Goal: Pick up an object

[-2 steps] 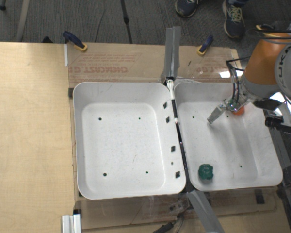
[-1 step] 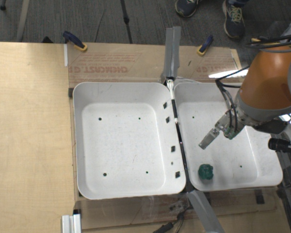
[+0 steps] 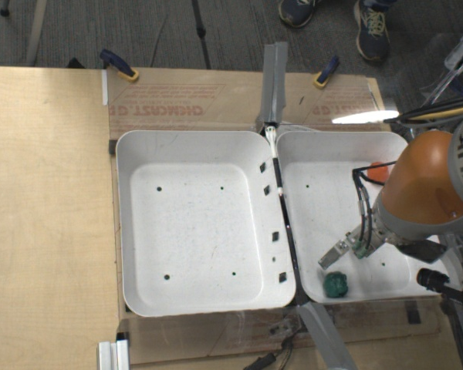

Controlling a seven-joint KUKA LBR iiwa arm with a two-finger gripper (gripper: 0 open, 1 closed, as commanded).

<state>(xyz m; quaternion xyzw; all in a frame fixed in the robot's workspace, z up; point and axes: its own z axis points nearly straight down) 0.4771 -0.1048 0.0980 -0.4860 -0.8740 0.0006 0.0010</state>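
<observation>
On the worktop (image 3: pixel 46 206) we see the left bin (image 3: pixel 193 149) at nine o'clock. At three o'clock sits the right bin (image 3: pixel 316 168), with a small green lump (image 3: pixel 336 284) near its six o'clock edge. Our hand (image 3: pixel 336 254) hangs just above it, at its twelve o'clock; we cannot tell its finger state.

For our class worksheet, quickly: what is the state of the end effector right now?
End effector: whether it is open or closed cannot be told; it holds nothing visibly and sits just above the green object in the right bin.
</observation>
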